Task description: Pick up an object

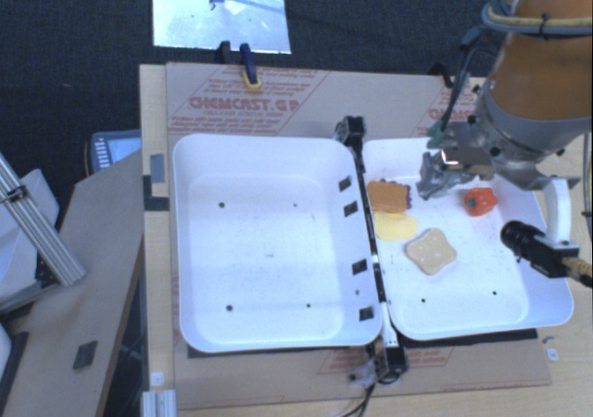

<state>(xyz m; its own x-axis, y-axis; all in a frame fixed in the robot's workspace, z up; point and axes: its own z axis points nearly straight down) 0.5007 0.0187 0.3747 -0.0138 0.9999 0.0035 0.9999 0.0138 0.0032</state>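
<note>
The right bin (482, 309) holds several small items. An orange-brown block (389, 195) lies near its left wall, with a pale yellow flat piece (397, 227) just below it. A tan toast-shaped piece (431, 251) sits nearer the bin's middle. A red-orange piece (480, 201) lies toward the right. My gripper (434, 182) hangs over the bin's upper part, between the orange-brown block and the red-orange piece, with nothing visible in its grasp.
The left bin (269, 239) sits beside the right one, joined by a black clipped divider (359, 211). A black cylindrical fixture (533, 246) juts over the right bin's right rim. The arm's bulky grey and orange body (542, 54) overhangs the upper right.
</note>
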